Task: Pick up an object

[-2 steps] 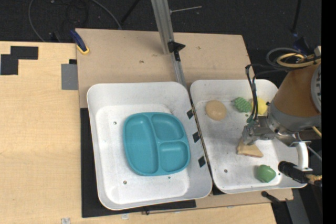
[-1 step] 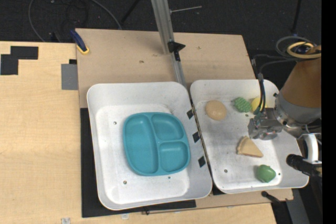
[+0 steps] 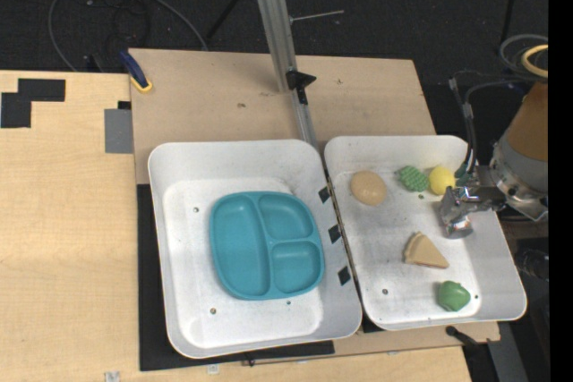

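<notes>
Nothing lifted yet, by my read. Gripper [image 3: 455,215] sits low in the right bin [image 3: 385,300]; I cannot tell its state. It is just below the yellow piece [image 3: 440,180], near the tan wedge [image 3: 423,251]. Grasp and lift remain.

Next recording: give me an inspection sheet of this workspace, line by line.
Surface: two white bins side by side, left bin and right bin, on a wooden bench.
Job's things: in the right bin, tan round piece, green ridged piece, yellow ball, tan wedge, green lump.
Clutter: teal divided tray in the left bin.
Grippers: gripper low over the right bin, near the yellow ball.
Cables: black loops behind the bench.
Surroundings: metal post.
</notes>
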Motion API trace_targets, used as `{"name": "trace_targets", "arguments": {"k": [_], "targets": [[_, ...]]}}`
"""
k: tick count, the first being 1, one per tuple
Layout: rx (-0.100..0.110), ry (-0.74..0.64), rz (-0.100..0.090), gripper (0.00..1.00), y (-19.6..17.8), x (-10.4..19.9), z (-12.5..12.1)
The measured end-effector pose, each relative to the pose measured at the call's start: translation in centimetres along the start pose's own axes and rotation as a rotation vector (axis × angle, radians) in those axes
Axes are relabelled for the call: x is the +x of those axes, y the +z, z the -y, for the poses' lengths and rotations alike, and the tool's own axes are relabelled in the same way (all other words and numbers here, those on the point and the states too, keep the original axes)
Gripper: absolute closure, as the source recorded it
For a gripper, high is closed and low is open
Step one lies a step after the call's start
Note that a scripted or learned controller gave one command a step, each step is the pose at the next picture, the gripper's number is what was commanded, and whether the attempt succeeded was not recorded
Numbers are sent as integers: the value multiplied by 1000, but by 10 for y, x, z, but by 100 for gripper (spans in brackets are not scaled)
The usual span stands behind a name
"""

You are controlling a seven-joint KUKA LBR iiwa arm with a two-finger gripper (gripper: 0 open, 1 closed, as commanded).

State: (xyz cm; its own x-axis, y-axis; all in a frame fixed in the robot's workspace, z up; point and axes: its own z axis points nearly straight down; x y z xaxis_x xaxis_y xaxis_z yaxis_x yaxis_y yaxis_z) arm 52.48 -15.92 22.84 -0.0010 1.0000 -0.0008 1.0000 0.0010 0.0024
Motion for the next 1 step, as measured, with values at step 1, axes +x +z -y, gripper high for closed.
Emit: {"name": "trace_targets", "arguments": {"k": [1], "targets": [[1, 0, 0, 100, -42, -3, 1]]}}
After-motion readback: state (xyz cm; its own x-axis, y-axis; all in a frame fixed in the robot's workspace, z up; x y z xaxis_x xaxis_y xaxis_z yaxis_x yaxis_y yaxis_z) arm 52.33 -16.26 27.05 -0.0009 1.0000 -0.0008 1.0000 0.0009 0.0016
